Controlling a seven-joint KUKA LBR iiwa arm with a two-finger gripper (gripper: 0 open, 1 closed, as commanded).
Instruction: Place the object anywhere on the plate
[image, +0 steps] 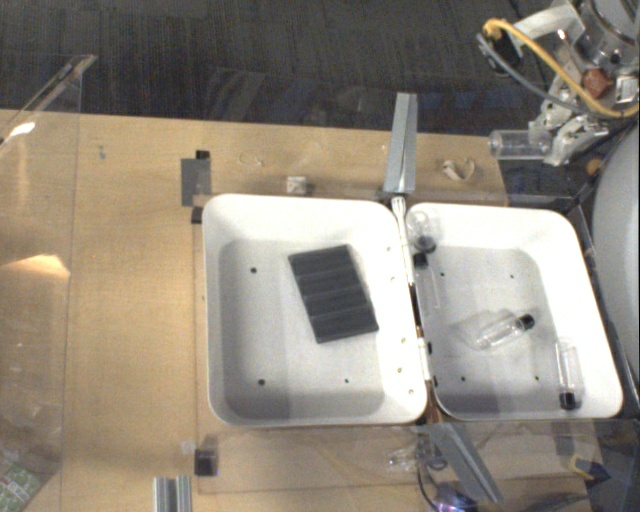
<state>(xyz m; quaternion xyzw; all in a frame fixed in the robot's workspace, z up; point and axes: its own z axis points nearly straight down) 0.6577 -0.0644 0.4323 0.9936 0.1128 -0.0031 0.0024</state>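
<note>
The gripper (560, 135) hangs past the right bin's (590, 250) far corner, clamped on a clear vial (520, 143); I judge the carry underway; next it must cross leftward to the dark plate (333, 293) in the left bin (225, 300) and release.

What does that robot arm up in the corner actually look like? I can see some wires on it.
At the camera view's top right, the arm shows pale grey and silvery metal parts, with a looping yellow cable and darker cables beside it. A small reddish-brown patch sits near the wrist. Below that, the end effector is a pale, blocky metal piece with a clear, tube-like part sticking out to its left.
</note>
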